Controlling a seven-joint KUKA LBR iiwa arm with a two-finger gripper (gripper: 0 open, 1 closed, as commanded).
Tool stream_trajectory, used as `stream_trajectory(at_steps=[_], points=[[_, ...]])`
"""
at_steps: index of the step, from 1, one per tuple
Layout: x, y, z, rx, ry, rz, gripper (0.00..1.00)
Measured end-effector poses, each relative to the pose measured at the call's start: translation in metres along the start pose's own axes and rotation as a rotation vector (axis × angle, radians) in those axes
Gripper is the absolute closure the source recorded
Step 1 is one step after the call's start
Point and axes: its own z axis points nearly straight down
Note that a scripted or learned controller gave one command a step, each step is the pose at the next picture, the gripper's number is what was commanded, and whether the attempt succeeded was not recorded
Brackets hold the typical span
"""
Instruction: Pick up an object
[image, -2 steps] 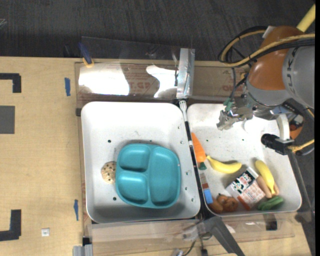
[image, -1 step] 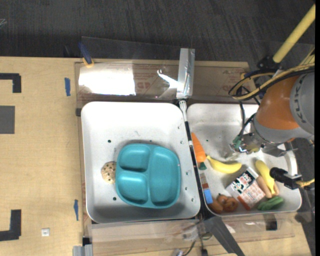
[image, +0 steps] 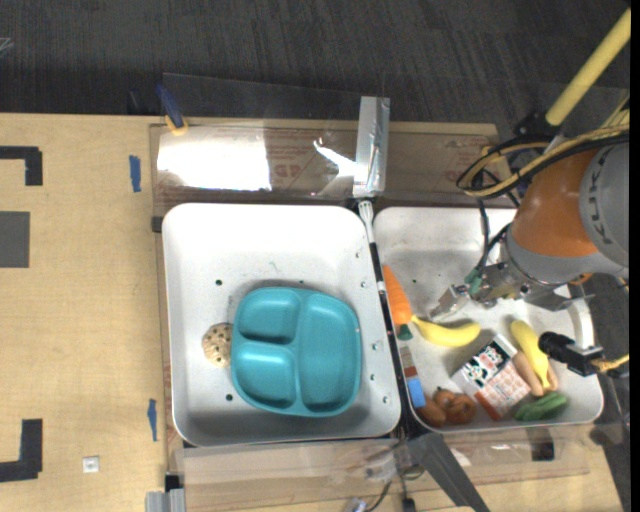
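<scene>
One banana (image: 447, 331) lying nearest gripper (image: 462, 294), centre-right of frame; we are lowering squarely over it, avoiding carrot (image: 396, 297). Jaws' state: cannot tell.

A robotics lab is showing here — a plywood table (image: 70, 300) carrying taped marks, two white bins (image: 190, 240), and loose yellow cables (image: 500, 160) trailing.

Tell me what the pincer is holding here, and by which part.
Nothing is visibly held: the pincer sits just above the banana in the right bin.
</scene>
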Motion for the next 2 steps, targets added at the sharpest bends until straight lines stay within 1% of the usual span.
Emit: stream_trajectory(at_steps=[1,2], points=[[0.005,-0.062,0.015,-0.006,-0.002,-0.006,0.0],[0.005,-0.059,0.004,-0.013,-0.004,-0.005,1.0]])
